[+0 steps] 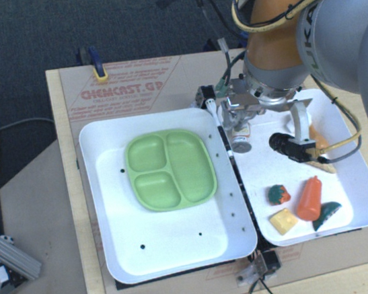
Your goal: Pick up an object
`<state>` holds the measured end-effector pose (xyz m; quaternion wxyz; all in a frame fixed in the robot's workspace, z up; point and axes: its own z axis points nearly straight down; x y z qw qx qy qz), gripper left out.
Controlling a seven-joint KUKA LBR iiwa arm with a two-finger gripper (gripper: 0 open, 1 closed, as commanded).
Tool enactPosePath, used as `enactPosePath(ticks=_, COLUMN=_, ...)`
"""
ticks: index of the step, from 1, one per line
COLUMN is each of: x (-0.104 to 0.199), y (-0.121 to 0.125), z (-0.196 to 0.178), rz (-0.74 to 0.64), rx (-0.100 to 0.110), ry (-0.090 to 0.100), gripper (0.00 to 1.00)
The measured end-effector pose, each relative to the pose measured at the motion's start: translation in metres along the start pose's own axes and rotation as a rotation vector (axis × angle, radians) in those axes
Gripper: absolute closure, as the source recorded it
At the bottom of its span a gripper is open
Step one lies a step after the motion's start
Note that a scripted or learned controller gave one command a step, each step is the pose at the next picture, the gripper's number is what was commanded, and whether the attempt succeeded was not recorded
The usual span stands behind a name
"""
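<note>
My hand (239, 135) hangs low by the right bin's (357, 173) left wall, half hidden under my own wrist. Whether it is clenched or released, I can't tell. The carrot (309, 198) lies near the front, beside a yellow block (283, 221). A green plate (171, 168) sits in the left bin (116, 241).

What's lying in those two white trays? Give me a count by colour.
Green: 1, the divided plate
Orange: 2, the carrot-shaped toy and a half-hidden piece
Yellow: 1, the block
Green and orange mixed: 1, the small toy
Total: 5
</note>
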<state>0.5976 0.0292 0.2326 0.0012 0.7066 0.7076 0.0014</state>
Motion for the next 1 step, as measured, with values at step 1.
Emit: enactPosePath(ticks=1, x=-0.0013, y=-0.0035, z=0.0174, rz=0.002, rx=0.008, ry=0.0, gripper=1.0)
